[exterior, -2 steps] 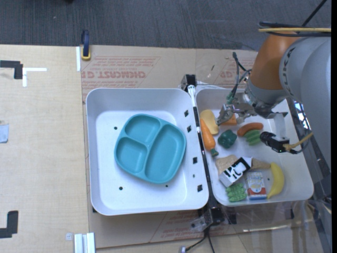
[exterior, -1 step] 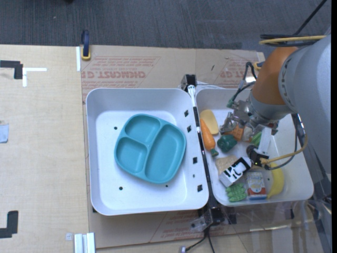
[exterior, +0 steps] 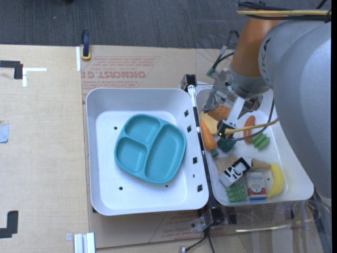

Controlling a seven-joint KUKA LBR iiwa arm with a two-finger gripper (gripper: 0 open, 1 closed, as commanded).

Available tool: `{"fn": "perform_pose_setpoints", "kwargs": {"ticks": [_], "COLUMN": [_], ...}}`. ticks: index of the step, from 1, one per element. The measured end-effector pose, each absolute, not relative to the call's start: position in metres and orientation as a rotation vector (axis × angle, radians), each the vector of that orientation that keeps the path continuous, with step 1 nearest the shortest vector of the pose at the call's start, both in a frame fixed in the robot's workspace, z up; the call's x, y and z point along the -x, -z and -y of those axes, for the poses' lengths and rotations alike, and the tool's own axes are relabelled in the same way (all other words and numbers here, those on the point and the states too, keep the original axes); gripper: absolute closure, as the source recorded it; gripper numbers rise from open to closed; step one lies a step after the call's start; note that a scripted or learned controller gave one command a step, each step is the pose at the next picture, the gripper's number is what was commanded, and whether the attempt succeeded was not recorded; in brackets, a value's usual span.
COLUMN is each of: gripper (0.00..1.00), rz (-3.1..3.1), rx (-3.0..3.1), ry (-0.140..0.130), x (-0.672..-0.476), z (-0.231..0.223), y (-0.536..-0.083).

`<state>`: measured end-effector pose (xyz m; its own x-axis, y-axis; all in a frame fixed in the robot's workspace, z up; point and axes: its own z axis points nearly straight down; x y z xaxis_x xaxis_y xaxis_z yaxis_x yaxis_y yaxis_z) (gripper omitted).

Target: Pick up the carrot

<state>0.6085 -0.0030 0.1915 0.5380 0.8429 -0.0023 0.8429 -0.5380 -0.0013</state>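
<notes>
Cardboard (exterior: 121, 73) w/ mirrored print, unreadable; tool (exterior: 227, 121) above carrot (exterior: 207, 135), grip state unclear.

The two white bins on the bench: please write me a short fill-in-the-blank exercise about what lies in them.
1. The teal plate lies in the ___ bin.
2. The teal plate has ___ compartments.
3. The carrot lies in the right bin, along its ___ wall.
4. The banana is ___ in colour.

Missing words: left; three; left; yellow
</notes>
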Motion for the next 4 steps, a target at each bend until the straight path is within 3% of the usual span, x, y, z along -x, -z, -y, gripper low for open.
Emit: {"fn": "perform_pose_setpoints", "kwargs": {"ticks": [1, 2, 3, 4], "gripper": [1.00, 1.00, 1.00, 1.00], "rz": [1.354, 0.973, 0.377, 0.537], "rx": [2.834, 2.988, 3.120, 3.099], "ry": [-0.010, -0.011, -0.003, 0.008], "x": [-0.644, -0.634, -0.575, -0.534], "z": [-0.079, -0.123, -0.176, -0.144], "y": [-0.190, -0.193, -0.200, -0.437]}}
